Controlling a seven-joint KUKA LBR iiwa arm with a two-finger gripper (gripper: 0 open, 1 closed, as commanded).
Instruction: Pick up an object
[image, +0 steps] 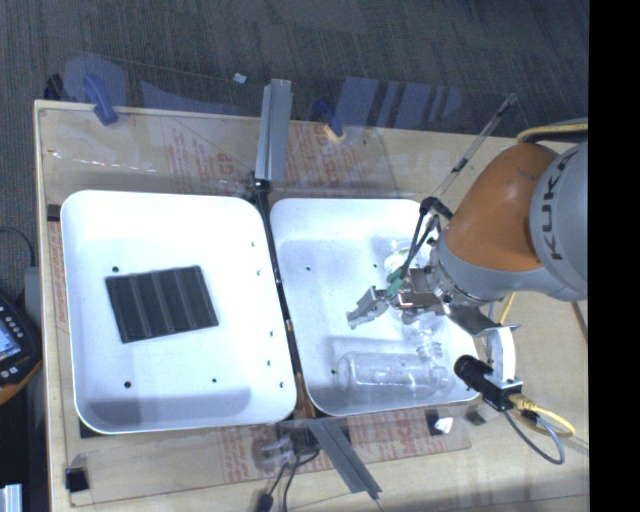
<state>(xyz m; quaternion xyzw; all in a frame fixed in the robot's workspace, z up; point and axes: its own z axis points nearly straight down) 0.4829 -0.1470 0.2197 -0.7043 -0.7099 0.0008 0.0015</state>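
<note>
Clear plastic bottle (392, 372) lies beside ribbed dark panel (161, 302).

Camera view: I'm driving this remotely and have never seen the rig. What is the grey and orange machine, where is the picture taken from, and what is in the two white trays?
The picture comes from one fixed camera above the bench, looking down at a slant. The grey machine with the orange band is a robot arm reaching in from the right. Its gripper hangs over the right bin; whether it grips anything cannot be told from here. In that bin a clear plastic bottle lies on its side near the front wall, just below the gripper. More clear material sits under the arm, too hard to make out. The left bin holds a dark ribbed rectangular pad, lying flat.
</note>
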